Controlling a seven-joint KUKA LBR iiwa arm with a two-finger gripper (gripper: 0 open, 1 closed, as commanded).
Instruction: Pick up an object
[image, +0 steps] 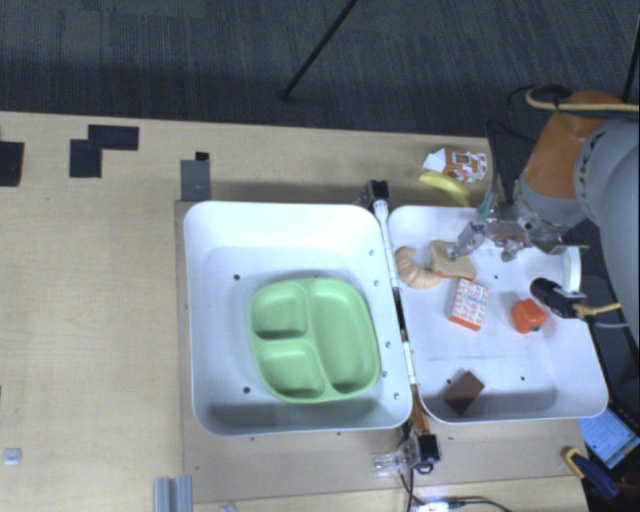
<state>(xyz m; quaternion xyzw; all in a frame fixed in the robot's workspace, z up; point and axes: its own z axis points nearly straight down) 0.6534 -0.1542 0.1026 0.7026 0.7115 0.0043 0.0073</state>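
The right bin (560, 395) holds several small objects. A tan croissant-like piece (414, 268) and a beige chunk (452, 260) lie at its far left. A white-and-orange box (468, 303) lies near the middle, with an orange-red lump (528, 316) to its right. A dark brown block (463, 390) sits near the front wall. My gripper (488, 243) hangs over the bin's far part, just right of the beige chunk. It is open with nothing between its fingers (468, 241).
The left bin (215, 300) holds a green divided plate (314, 338). A yellow banana-like toy (443, 183) and a small packet (462, 162) lie on the bench behind the right bin. The arm's grey body (600, 190) covers the right bin's far right corner.
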